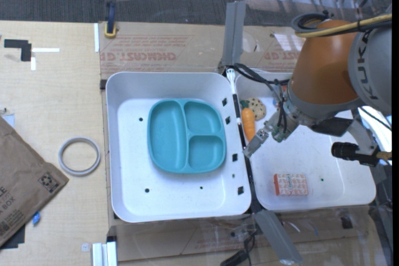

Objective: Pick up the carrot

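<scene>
Grey metal, the gripper (257, 142) hangs low in the right bin (349, 196), at that bin's left wall, with the arm (324, 65) and its orange band looming above it. Whether it is apart or together I cannot tell, since from this slant the tip reads as a single pale wedge. Nothing shows clamped in it.

Just beside it, up and to the left, lies the carrot (249, 123). It is a small orange piece with a rounded top end, lying lengthwise along the bin's left wall, hard against the divider between the two bins. Above and to its right sits a speckled tan cookie-like item (255, 109), close to or touching the carrot's upper end.

By my judgement the step in hand is the approach. To do it well, the gripper should centre over the carrot's middle and close across its narrow width, not along its length. The wall beside it leaves little room on that side, so the descent needs to be straight, and the cookie-like item should be kept out of the grasp.

Further out, a red-patterned small box (290, 184) lies in the same bin, well apart. The left bin (124, 134) holds a teal divided plate (186, 135), and a grey ring (79, 155) rests on the counter (50, 103).
</scene>
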`<act>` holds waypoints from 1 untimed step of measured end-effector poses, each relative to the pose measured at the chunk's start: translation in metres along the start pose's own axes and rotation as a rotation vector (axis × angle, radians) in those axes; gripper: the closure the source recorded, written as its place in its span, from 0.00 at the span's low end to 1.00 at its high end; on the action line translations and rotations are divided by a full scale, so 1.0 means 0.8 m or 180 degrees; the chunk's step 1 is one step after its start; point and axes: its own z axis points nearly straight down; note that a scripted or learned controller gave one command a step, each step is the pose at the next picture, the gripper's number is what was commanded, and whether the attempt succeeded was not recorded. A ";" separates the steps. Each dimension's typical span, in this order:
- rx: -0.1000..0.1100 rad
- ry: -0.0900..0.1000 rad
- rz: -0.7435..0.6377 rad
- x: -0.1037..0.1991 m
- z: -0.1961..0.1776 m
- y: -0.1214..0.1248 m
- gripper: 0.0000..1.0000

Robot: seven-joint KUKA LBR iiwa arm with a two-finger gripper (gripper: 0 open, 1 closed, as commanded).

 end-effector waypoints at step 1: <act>-0.0005 -0.0009 -0.0519 -0.058 -0.001 0.068 0.00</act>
